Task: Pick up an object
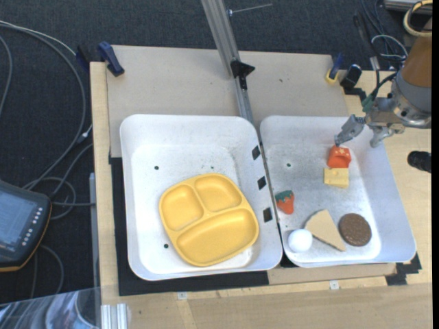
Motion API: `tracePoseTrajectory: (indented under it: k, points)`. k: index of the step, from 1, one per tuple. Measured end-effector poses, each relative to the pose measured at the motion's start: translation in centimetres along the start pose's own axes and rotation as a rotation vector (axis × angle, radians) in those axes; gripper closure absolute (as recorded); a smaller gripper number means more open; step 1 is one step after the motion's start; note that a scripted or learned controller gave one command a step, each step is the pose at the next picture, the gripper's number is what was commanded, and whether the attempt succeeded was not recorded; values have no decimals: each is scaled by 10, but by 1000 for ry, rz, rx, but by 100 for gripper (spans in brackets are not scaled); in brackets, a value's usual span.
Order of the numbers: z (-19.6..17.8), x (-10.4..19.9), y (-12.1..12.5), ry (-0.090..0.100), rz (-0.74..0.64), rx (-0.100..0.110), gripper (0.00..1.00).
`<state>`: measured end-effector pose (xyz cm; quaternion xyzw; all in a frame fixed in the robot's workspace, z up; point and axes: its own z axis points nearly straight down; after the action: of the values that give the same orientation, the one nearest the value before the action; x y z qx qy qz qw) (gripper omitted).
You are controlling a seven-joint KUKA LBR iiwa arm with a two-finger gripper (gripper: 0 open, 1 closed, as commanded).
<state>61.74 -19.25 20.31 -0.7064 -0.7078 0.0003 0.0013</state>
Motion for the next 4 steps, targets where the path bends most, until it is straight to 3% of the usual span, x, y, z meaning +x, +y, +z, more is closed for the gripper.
tracePoseTrajectory:
  k: [1,3,4]
  points:
    - [0,0,0,0,0,0,0]
    - [114,1,-3,1,2,6,0]
    - [98,0,0,0,1,-3,100]
